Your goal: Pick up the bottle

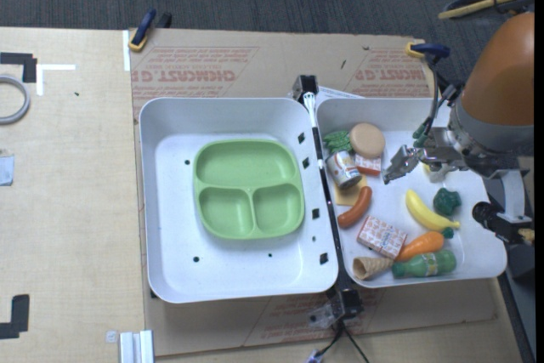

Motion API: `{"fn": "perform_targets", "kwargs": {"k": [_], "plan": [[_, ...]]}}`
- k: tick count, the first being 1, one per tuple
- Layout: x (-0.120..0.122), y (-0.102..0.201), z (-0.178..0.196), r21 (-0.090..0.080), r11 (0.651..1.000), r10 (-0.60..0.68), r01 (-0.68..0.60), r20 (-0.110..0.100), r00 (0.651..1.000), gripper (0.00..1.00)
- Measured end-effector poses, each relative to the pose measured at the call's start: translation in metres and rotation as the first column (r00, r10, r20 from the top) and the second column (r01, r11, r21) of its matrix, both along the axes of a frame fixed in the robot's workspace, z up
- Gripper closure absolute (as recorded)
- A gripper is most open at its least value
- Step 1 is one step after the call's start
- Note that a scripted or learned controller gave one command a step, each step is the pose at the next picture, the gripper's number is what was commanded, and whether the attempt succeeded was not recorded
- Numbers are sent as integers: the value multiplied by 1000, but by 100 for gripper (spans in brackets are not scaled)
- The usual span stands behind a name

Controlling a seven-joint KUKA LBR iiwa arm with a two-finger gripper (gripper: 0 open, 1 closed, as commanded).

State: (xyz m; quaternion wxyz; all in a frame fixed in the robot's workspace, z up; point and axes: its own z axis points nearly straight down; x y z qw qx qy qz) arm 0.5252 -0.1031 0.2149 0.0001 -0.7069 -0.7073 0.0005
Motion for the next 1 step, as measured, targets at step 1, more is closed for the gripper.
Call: {"fn": "perform_targets", "kwargs": {"k": [1], "plan": [[0, 0, 9, -1, 1000, -1, 1, 0, 1000, 100]]}}
